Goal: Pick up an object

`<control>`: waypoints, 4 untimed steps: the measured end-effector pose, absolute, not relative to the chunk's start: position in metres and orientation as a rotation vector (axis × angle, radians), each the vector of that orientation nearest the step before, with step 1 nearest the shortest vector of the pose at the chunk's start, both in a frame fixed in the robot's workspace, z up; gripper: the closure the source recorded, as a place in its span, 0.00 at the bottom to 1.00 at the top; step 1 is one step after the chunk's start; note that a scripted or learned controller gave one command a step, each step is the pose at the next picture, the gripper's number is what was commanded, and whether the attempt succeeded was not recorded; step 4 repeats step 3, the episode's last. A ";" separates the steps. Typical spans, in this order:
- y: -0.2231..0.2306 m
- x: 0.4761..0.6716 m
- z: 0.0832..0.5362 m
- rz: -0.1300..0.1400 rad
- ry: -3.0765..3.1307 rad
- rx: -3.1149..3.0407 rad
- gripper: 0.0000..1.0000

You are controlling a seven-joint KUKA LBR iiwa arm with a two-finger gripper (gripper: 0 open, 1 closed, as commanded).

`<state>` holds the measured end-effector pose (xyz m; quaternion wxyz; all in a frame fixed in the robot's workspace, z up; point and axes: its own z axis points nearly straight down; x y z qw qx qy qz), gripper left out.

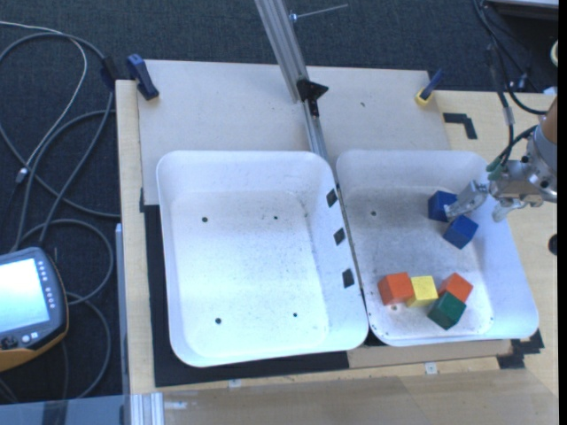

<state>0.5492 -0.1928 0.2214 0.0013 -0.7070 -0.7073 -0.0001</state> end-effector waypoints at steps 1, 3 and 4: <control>-0.218 0.613 0.095 0.004 -2.222 -2.218 0.00; -0.210 0.618 0.100 0.003 -2.218 -2.219 0.00; -0.210 0.618 0.100 0.003 -2.218 -2.219 0.00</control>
